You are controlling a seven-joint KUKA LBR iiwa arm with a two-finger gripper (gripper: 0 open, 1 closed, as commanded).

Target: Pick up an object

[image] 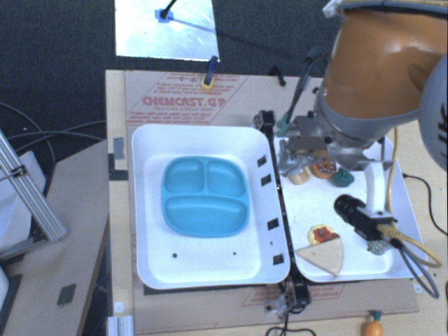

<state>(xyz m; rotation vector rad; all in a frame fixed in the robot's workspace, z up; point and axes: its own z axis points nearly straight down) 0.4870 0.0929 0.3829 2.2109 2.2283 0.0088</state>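
My gripper (297, 161) hangs low over the far left part of the right bin (364, 271), under the big orange-banded wrist. Right below and beside it lie three small things close together: a beige piece (299, 177), a round orange-red piece (324, 168) and a teal piece (343, 179). The wrist hides part of them. A toy pizza slice (323, 250), tan with a red and yellow topping, lies at the bin's near edge, well apart from the gripper. I see nothing between the fingers.
The left bin (150, 257) bears a blue divided plate (205, 194). Black clips line the wall between the bins (274, 208). A small orange thing (374, 323) lies off the bench at the bottom right. A shiny metal sheet (166, 19) lies beyond the bench.
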